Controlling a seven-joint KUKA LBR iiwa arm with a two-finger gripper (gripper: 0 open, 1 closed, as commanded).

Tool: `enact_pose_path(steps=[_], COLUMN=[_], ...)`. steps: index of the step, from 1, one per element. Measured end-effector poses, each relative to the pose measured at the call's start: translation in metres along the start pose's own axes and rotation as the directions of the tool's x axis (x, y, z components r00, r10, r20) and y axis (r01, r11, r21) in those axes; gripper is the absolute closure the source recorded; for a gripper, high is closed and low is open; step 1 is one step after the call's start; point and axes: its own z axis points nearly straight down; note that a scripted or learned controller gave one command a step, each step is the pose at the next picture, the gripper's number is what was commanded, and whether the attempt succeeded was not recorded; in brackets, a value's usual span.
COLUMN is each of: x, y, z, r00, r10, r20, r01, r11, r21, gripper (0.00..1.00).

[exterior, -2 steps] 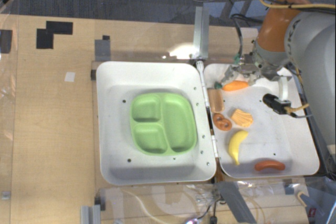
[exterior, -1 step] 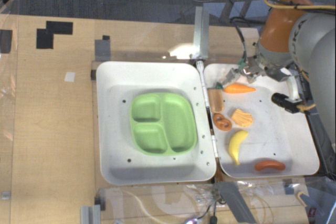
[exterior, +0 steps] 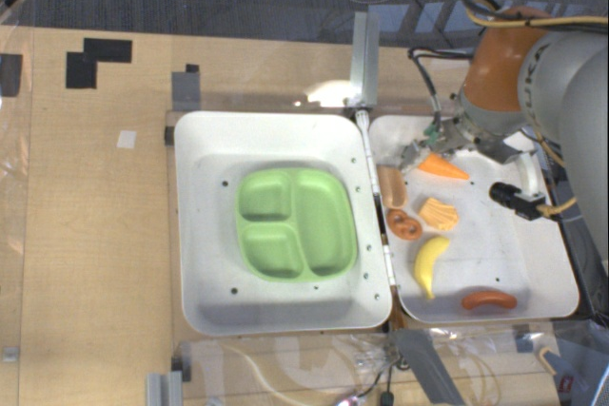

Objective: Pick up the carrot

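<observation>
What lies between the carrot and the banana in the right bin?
In the camera view, a ridged yellow-orange chip-like food piece lies between the carrot and the banana, with bare bin floor on either side of it.

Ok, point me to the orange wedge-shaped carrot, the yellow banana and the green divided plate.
orange wedge-shaped carrot (exterior: 443, 167): camera view, mid-body.
yellow banana (exterior: 429, 263): camera view, middle of the curve.
green divided plate (exterior: 324, 222): camera view, large right compartment.

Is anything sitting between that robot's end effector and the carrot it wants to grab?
Nothing visible does. The end effector is at the back of the right bin, right beside the carrot's thick end. The other food, such as the banana and the sausage, lies nearer the front of the bin, out of the way.
</observation>
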Motion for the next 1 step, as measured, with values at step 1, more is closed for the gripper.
enact_pose_path(steps=[1], x=[0.0036], y=[0.0004], z=[-0.0068], r00=[1.0], r10=[-0.003], r20=[-0.005], r01=[0.003], r11=[1.0], r21=[0.003], gripper=[1.0])
